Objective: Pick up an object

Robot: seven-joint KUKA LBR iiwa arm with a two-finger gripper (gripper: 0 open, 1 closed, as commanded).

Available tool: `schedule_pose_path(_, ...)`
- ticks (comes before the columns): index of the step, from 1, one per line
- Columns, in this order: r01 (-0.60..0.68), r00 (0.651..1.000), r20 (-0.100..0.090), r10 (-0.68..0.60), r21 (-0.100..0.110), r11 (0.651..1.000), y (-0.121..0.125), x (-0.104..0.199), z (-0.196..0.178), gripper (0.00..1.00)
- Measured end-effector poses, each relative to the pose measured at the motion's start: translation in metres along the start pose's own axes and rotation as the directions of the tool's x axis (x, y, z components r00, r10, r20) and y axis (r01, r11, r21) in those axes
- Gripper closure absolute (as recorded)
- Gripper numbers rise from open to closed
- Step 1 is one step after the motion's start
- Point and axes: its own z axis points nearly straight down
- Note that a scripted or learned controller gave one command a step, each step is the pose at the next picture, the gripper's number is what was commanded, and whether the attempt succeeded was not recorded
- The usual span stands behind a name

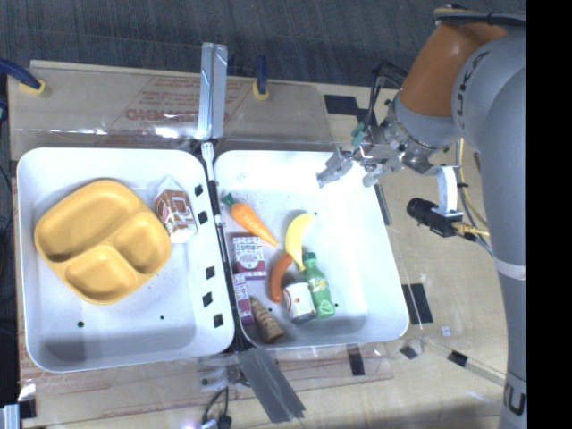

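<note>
While the tool (350,165) hangs over the far right part of the right-hand shallow white bin (380,239), its fingers look spread apart with nothing between them, so I read this as the approach step: no pick made yet. Candidate objects sit clustered in the left and near part of that bin, well apart from the tool: an orange carrot with a green top (248,220) lying at a slant, a yellow banana (297,237) just beside it, a small green bottle with a white label (318,286) lying near the banana's lower end, an orange-red sausage-shaped piece (277,276) touching or nearly touching the bottle, a small white-and-red can (300,303), a dark red flat packet (248,255) against the divider wall, and a brown cone-shaped item (264,321) at the near edge. The banana looks the easiest target: curved, free on its right side, closest to the tool. Next move calls for travel toward the near-left, then a descent with the fingers straddling the banana's narrow width; the bottle and sausage piece crowd its lower end, so aim higher up. The left-hand white bin (45,329) holds a yellow divided plastic tray (101,239) and a small brown-and-white carton (175,212) beside it, both further off. Bins rest on the worktop (429,347).
</note>
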Motion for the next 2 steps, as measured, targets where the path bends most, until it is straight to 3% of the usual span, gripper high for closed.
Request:
schedule_pose_path(1, 0.236, 0.972, 0.0, -0.236, 0.0, 0.972, -0.029, 0.038, 0.087, 0.0)
schedule_pose_path(2, 0.26, 0.966, 0.002, -0.26, -0.002, 0.966, -0.008, -0.011, 0.132, 0.0)
